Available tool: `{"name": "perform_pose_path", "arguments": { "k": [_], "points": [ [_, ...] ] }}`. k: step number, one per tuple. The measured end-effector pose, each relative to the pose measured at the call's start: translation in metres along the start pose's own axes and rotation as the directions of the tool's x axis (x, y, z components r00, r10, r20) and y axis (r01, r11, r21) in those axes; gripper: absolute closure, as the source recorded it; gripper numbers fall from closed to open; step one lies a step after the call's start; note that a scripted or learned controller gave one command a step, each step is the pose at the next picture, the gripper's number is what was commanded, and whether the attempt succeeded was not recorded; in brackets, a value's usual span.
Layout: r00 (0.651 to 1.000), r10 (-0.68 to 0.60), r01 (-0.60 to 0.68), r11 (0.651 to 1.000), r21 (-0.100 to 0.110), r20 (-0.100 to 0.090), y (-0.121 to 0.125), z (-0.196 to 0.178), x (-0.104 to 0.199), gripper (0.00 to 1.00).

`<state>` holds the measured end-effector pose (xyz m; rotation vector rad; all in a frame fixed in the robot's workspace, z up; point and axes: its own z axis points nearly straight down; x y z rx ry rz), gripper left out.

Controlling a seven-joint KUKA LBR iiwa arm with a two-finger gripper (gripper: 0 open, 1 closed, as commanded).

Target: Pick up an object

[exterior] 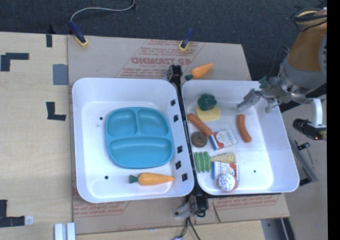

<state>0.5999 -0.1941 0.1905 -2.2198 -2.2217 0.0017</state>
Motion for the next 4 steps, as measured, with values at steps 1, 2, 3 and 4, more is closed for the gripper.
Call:
{"name": "perform_pose_path", "arguments": {
  "k": [1,2,3,4],
  "points": [
    [1.000,-0.001,0.001,1.000,-0.004,0.001,-0.008,0.104,0.006,0.00],
    [1.000,-0.001,0.001,1.000,-0.008,0.005,-0.007,0.093,0.004,1.00],
    [1.000,-0.002,0.002,1.000,-0.004,-0.001,0.013,0.105,0.077,1.00],
    [1.000,-0.002,0.002,1.000,-0.003,-0.001,0.017,0.006,0.152,1.00]
  ]
}}
